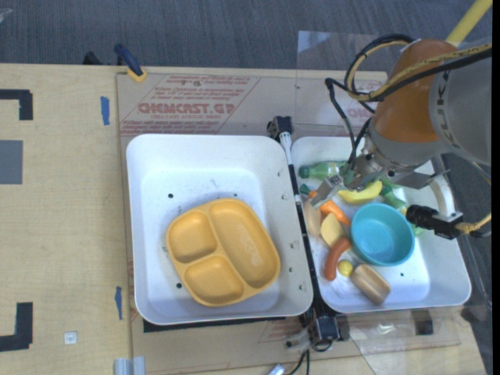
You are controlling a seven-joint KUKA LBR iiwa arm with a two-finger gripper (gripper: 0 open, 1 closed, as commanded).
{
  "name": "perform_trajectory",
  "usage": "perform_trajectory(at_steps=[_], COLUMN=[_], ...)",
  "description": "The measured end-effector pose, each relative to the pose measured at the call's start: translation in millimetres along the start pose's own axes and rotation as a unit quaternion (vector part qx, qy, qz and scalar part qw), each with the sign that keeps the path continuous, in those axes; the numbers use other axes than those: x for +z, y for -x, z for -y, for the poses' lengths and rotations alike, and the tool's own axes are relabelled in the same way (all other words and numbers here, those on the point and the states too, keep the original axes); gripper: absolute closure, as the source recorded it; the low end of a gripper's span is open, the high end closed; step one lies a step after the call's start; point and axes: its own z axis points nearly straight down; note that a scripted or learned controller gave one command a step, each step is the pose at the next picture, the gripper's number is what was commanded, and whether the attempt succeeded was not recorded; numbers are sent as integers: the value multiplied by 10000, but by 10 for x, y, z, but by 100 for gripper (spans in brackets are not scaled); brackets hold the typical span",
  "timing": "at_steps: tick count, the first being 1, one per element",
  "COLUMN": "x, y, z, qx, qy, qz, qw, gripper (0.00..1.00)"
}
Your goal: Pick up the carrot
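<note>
While hanging low over the right bin point(437, 287) near its far edge, gripper point(344, 182) can't be judged open or closed; carrot point(334, 211) lying toward its left edge.

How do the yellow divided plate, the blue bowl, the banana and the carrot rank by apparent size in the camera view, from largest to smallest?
1. Yellow divided plate
2. Blue bowl
3. Banana and carrot: both are small and partly hidden, so I cannot rank them.
</note>
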Motion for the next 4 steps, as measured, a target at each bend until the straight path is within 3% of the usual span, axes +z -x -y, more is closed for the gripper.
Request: perform_trajectory(at_steps=[1, 2, 3, 4], x=[815, 945, 833, -30], y=[609, 576, 592, -125], z=[492, 283, 277, -105], qx=[-233, 1326, 1306, 1702], qy=[-52, 55, 60, 20], qz=[-19, 11, 40, -18], qw=[9997, 9912, 9914, 9854], gripper=[0, 0, 100, 100])
